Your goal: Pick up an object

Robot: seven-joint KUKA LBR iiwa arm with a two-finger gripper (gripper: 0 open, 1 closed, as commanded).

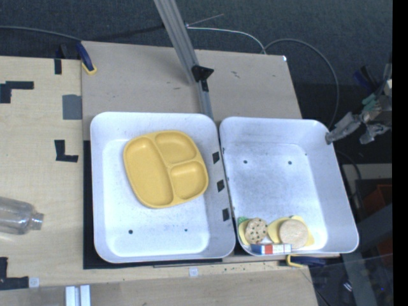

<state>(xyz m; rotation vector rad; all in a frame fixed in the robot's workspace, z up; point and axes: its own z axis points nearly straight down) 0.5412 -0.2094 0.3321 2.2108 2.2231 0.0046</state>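
Observation:
Several small objects lie in the near corner of the right bin [280, 139]. A chocolate-chip cookie [255, 229] sits at the left, and a round tan bun-like piece [294, 232] rests on something yellow beside it. In front of them, a small red, white and blue tube [270, 249] lies against the bin's near wall. A yellow divided plate [166, 167] lies in the left bin [105, 190]. My gripper [361, 123] is at the view's right edge, just outside the far right corner of the right bin, well away from the objects.
A grey metal post [177, 30] slants down from the top to the gap between the bins. A clear plastic bottle [18, 215] lies on the bench at the far left. Cables run across the dark floor behind the right bin.

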